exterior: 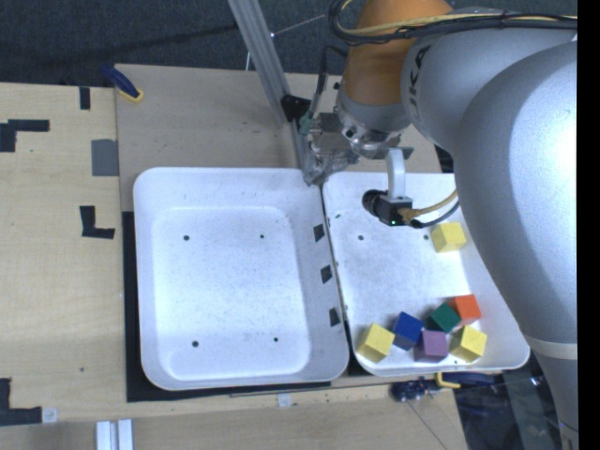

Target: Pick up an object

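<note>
Small coloured cubes lie in the right bin point(375, 261). One yellow cube point(448, 236) sits alone near the bin's right side. Along the front edge cluster a yellow cube point(377, 341), a blue cube point(407, 328), a purple cube point(434, 343), a green cube point(444, 318), an orange cube point(466, 307) and another yellow cube point(472, 342). My gripper point(317, 172) hangs at the back rim where the two bins meet, far from all the cubes. Nothing shows in its grasp.
The left bin point(225, 279) stands beside the right one, with a dark seam between them. The large grey arm covers the right side of the bench. A slanted metal rod point(258, 36) runs behind the gripper. Black tape marks lie on the bench at left.
</note>
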`<state>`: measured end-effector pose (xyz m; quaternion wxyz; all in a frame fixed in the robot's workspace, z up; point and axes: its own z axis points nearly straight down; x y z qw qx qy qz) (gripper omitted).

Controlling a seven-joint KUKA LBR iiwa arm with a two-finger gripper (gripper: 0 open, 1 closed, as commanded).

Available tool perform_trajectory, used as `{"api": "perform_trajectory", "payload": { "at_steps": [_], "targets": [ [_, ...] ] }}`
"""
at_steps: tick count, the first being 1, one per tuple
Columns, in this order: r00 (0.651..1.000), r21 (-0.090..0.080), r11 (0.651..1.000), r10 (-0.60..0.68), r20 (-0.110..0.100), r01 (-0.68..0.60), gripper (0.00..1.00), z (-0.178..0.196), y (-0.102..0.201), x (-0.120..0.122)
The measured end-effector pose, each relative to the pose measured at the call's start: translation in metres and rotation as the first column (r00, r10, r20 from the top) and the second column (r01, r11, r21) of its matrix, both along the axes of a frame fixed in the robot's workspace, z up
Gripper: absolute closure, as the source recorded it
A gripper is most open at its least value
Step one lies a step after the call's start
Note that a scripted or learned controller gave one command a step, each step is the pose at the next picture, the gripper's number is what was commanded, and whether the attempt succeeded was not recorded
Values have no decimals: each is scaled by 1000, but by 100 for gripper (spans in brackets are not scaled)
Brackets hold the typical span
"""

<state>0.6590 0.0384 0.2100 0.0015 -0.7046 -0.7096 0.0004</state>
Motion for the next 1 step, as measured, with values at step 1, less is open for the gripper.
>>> {"api": "perform_trajectory", "payload": {
  "at_steps": [1],
  "targets": [
    [1000,1,1000,0,3,0,100,18,53,-2]
  ]
}}
